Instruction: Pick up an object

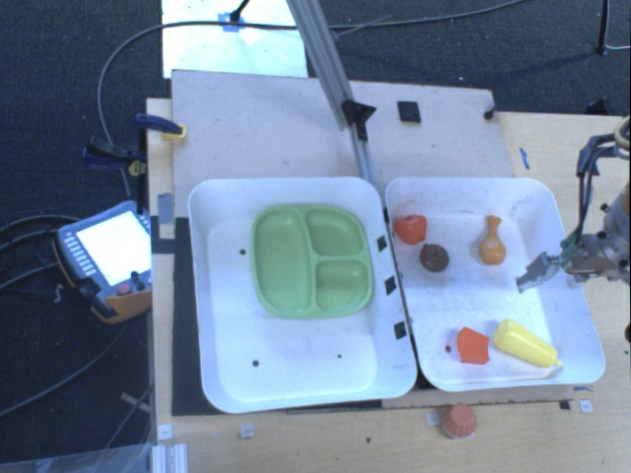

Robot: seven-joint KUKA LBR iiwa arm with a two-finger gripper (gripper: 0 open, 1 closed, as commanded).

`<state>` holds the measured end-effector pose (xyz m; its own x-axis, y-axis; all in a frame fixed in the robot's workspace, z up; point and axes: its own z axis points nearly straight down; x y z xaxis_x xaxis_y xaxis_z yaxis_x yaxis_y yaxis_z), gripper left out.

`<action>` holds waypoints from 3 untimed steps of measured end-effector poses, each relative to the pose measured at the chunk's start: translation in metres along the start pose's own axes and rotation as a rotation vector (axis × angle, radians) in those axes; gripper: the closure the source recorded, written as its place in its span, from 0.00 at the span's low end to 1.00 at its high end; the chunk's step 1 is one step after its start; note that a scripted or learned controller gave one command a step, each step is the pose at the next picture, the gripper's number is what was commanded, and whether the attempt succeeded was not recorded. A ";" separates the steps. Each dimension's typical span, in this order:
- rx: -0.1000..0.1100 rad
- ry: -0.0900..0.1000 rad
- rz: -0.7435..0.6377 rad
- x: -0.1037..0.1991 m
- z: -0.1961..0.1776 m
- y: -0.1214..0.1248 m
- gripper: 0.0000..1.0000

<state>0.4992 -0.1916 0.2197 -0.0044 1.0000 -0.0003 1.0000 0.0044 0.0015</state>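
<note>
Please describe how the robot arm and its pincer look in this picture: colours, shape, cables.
At the right edge, the pincer is small, metallic grey and pale, on a grey wrist block. Dark thin cables loop above it along the arm, whose visible part is grey, with a hint of orange near the top.

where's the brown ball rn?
The brown ball lies in the right bin, upper half, between the red-orange block and the orange pear-shaped toy.

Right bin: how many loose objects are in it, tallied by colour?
In the right bin:
Red or orange-red: 2, the red block and the red wedge
Orange: 1, the orange gourd-shaped toy
Brown: 1, the brown ball
Yellow: 1, the yellow cone-shaped toy
Total: 5
</note>
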 end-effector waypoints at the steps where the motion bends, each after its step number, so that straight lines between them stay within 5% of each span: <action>1: 0.004 0.001 0.003 0.008 0.048 -0.006 0.00; 2: 0.005 0.002 0.003 0.007 0.111 -0.009 0.00; 3: -0.001 0.000 0.003 0.007 0.133 -0.007 0.00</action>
<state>0.4925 -0.1846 0.0867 -0.0014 1.0000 0.0000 1.0000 0.0014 0.0030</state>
